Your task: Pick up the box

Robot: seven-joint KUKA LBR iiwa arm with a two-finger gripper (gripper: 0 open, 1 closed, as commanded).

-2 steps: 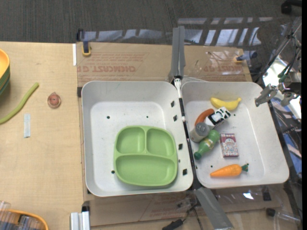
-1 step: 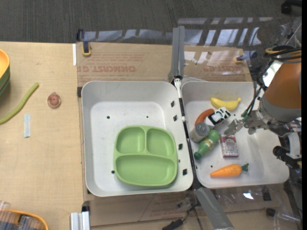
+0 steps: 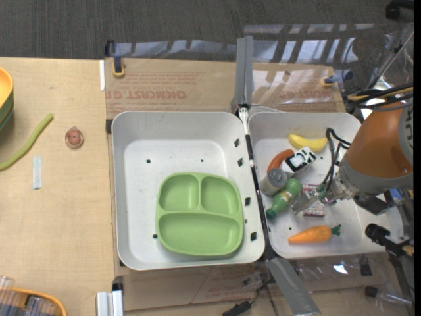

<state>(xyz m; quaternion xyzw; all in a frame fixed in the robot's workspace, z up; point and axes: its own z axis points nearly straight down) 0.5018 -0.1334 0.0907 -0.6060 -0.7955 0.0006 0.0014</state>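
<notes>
Two white bins are seen side by side: the left bin holds a green plate, and the arm is reached into the right bin. The gripper is lowered over the box, a small white and red pack lying near the bin's middle, between a green bottle and a carrot. The box is judged to rest on the bin floor, so the lift is left to do; no grasp is shown.
</notes>
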